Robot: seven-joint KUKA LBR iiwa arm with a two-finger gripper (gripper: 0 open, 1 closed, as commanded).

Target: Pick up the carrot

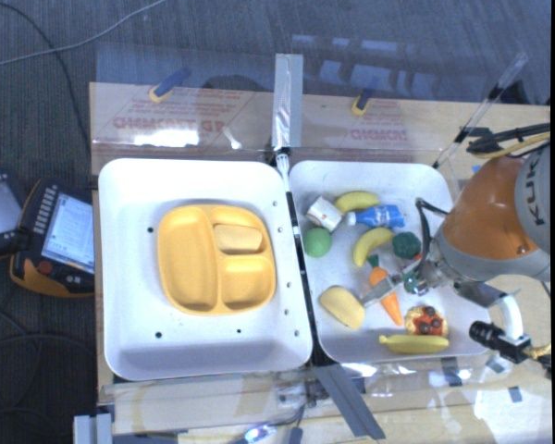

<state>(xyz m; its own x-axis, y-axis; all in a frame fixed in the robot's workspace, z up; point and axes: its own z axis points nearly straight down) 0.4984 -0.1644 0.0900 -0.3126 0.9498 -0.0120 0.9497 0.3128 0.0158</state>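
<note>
The carrot (388,300) is lying in the right bin (305,248), just below the lower of two bananas (371,244) and right of a yellow lemon (342,306). The gripper (400,283) is hanging directly over the carrot, its tip seeming to touch it; whether it is clenched or released cannot be told. A green lime (317,242) is sitting up-left of the carrot. Far left of the carrot, a yellow tray (217,258) is resting in the left bin (129,276).

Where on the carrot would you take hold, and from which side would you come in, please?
Probably across the carrot's thick orange middle, coming straight down from above. It lies flat in the right bin, tapering toward the bin's front edge, so the middle gives the fingers most to close on. A yellow lemon-like piece crowds its left.
</note>
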